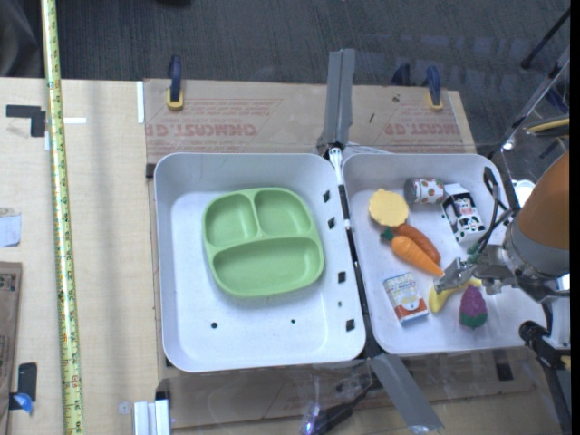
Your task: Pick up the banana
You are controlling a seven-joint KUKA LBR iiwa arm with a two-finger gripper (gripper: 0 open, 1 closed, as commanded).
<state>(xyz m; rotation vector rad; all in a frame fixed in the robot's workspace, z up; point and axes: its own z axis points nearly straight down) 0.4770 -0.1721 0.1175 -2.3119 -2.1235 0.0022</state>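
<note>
The banana (441,298) is a small yellow piece lying in the right bin (381,175), between a juice box and a purple fruit. My gripper (459,277) reaches in from the right and hangs right over the banana's upper end, hiding part of it. From this slant I cannot tell whether it touches the banana. The grey arm with its orange band (551,208) covers the bin's right side.
Also in the right bin are an orange carrot (415,246), a yellow round piece (389,207), a small can (424,189), a cow-print carton (462,216), the juice box (407,297) and the purple fruit (472,306). The left bin (181,270) holds a green divided plate (263,241).
</note>
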